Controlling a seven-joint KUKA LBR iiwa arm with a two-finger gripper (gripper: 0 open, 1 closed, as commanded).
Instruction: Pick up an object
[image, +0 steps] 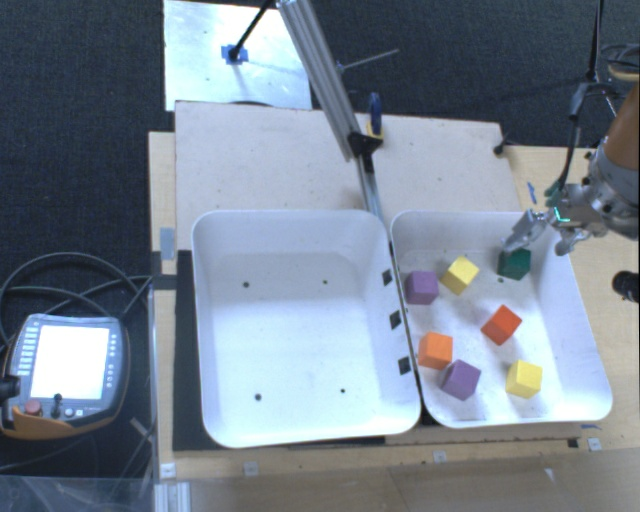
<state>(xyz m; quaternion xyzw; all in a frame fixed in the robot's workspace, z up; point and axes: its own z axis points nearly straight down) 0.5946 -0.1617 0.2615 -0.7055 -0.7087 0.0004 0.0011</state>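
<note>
My pincer (543, 232) hangs at the right bin's (590, 385) upper right, beside the green cube (515, 264); I cannot tell its spread. A misjudged descent may nudge that cube against the wall, beyond reach.

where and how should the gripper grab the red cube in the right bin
Take the red cube from straight above, fingers closing on two opposite flat side faces. It lies turned diagonally to the right bin walls, so the wrist probably needs rotating to match. It stands apart from the orange cube and lower yellow cube, which should leave room for the fingers on every side.
</note>
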